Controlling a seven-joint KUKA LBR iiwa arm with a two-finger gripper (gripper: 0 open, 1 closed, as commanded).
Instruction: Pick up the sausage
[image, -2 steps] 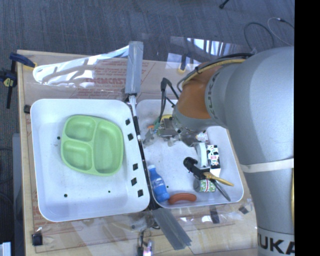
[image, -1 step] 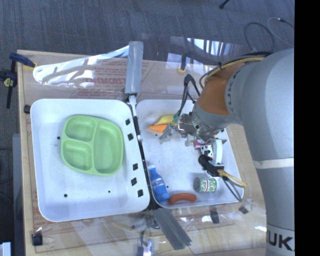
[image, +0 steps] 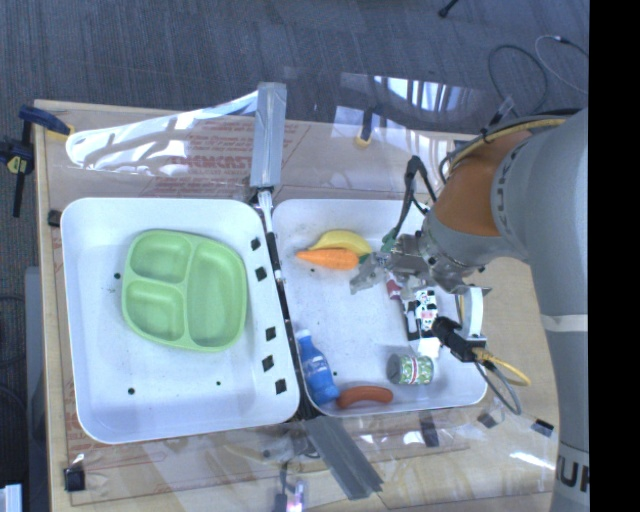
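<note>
The sausage (image: 365, 397) is reddish-brown and lies flat along the near wall of the right bin (image: 345, 320). My gripper (image: 385, 277) hangs over the middle of that bin, well behind the sausage and apart from it. It is just right of the carrot's tip. The arm comes in from the right, its orange band above the wrist.
A blue bottle (image: 317, 368) lies left of the sausage, and a small green-labelled can (image: 410, 369) stands just behind its right end. An orange carrot (image: 328, 258) and a banana (image: 340, 241) lie at the back of the right bin. The left bin holds a green divided plate (image: 185, 290).
</note>
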